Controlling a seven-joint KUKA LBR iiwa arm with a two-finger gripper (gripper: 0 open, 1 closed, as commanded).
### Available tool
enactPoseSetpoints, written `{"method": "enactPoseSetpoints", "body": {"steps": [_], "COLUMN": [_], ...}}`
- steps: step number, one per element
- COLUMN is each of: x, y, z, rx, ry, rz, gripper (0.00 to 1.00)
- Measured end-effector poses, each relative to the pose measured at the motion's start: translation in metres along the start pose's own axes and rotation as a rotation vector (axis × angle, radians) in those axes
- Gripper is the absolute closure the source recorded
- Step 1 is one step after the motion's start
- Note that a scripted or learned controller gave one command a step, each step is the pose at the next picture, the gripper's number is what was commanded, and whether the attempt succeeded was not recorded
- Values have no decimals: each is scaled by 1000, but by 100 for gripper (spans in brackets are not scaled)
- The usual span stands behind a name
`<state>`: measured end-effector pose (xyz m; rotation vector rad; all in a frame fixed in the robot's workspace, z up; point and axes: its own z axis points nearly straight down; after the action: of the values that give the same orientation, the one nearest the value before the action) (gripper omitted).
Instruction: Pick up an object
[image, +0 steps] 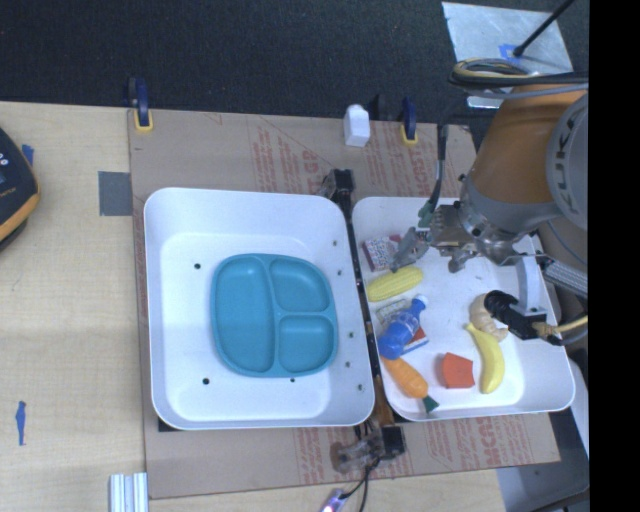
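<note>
The grey two-finger pincer hovers just above the yellow plastic corn cob in the right white bin, spread and empty; this looks like the approach; next it should descend astride the cob and close; a blue bottle lies just below the cob.

Arm cut off by the right edge, hiding the right bin's far right corner. Small packet print too small to read. Dark device cropped at left edge.
</note>
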<state>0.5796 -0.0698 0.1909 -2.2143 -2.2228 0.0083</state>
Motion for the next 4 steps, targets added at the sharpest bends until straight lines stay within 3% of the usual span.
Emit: {"method": "enactPoseSetpoints", "body": {"steps": [1, 2, 3, 4], "x": [-33, -35, -29, -28], "y": [25, 11, -22, -27], "z": [87, 99, 100, 100], "rx": [-1, -2, -2, 0], "ry": [0, 0, 0, 1], "rz": [0, -1, 0, 0], "gripper": [0, 0, 0, 0]}}
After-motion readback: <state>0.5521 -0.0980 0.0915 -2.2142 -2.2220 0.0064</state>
